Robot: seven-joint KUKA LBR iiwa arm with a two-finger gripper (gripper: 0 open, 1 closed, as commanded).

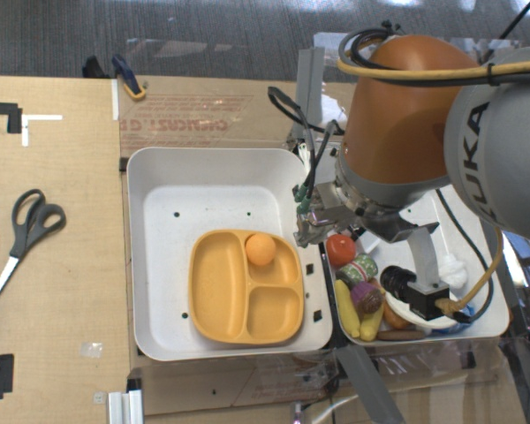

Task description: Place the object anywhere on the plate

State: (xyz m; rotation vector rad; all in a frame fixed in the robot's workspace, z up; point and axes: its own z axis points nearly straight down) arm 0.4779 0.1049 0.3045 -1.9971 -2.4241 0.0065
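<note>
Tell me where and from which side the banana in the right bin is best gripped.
Grip the banana across its narrow width near the middle, probably coming straight down from above. It lies flat and lengthwise along the right bin's left wall, with the purple toy close against its other side, so the jaws would likely need to straddle it crosswise in that tight gap.

Left bin roomy, right bin crowded

In the left bin (150,237), bare white floor lies open behind and to the left of the yellow plate (225,290), whose long left section and lower right section are free; an orange ball (261,249) fills the upper right one. The right bin (495,321) is packed with toy food (358,294), and the arm (406,122) hangs over it.
</note>
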